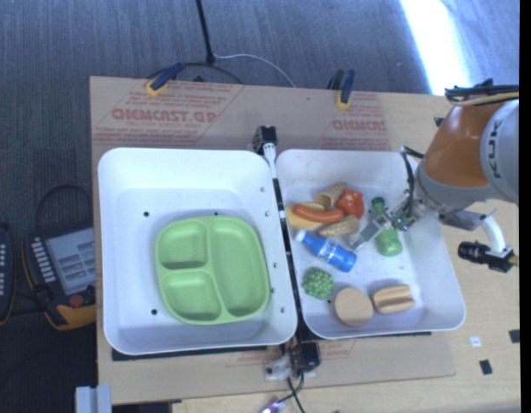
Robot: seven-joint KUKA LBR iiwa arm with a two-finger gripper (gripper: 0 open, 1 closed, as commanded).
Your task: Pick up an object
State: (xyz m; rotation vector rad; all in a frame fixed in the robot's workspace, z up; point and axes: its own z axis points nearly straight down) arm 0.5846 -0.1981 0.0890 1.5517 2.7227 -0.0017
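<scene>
Green toy vegetable lies in the right-hand white bin, just beside the tip of the gripper. How far the gripper is open, and whether it has anything in it, cannot be told from this slanted overhead view. Close by on its left sit a blue bottle, a hot dog, a red pepper and a tan bread piece, bunched together near the bin's middle. Toward the front of the same bin are a green dotted ball, a round tan disc and a small burger bun. The grey arm with its orange band reaches in from the right edge. The left-hand white bin holds a light green divided plate. Both bins rest on a brown board with clamps at its far edge. By the look of it, the reach for an object is under way with no lift yet. The next move likely calls for settling on one item apart from the crowded cluster, closing around it, then raising it straight up
</scene>
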